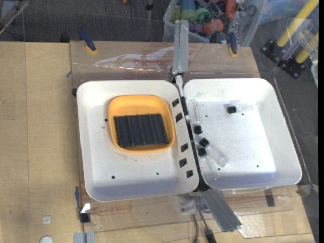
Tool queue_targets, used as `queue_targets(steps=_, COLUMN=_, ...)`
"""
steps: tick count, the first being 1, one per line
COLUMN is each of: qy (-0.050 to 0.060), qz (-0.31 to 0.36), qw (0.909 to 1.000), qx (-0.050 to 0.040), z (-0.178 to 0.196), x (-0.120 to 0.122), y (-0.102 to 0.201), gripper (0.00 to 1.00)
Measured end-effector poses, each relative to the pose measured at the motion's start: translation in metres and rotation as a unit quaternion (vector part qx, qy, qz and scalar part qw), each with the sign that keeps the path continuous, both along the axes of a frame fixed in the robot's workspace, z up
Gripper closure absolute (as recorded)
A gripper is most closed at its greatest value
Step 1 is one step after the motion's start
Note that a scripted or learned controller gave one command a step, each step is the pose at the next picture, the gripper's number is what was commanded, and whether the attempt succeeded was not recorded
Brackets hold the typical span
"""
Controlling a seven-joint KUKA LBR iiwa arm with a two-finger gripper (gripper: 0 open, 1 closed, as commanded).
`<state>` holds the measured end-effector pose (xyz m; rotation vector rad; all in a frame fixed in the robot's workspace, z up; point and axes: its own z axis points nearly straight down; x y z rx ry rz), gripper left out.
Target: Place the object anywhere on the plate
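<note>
Across the wooden bench (pixel 35 135), the two white bins sit side by side, touching along the middle. Left bin (pixel 96 135) has the orange plate (pixel 139 101) lying flat in its upper half. The dark ribbed block (pixel 140 130) rests squarely on that plate, inside the rim. Right bin (pixel 253 146) just has a few small black bits (pixel 231 109) scattered around and a clear plastic piece (pixel 217 157) near the divider.
</note>
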<state>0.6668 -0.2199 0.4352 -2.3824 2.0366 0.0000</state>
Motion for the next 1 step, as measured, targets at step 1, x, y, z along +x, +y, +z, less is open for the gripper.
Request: queue_targets(steps=1, qy=-0.002, qz=0.126, qw=0.9920, qx=-0.0014, z=-0.0005, x=0.0016, y=0.0041, gripper=1.00)
